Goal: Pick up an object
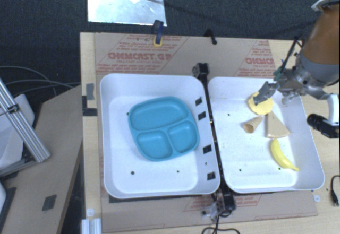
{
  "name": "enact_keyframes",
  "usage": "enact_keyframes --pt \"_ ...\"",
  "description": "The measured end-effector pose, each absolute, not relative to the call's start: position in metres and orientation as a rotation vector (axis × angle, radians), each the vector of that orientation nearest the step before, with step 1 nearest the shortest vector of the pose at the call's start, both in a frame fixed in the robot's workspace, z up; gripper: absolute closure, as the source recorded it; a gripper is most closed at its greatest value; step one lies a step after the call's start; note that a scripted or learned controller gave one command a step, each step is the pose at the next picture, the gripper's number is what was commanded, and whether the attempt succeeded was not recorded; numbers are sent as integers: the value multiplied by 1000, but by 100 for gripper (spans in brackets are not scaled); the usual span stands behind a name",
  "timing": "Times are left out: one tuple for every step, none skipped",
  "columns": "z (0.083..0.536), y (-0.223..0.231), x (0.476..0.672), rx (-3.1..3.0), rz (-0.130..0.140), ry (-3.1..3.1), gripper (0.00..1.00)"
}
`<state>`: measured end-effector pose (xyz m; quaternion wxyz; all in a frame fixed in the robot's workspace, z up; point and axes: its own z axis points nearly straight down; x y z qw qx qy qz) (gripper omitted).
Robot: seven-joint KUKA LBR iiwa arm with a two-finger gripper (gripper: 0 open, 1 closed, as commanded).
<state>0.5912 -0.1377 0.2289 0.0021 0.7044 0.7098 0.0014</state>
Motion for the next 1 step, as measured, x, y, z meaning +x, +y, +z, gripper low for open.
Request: enact_keyframes --pt "80 -149 575 2221 0 2223 0"
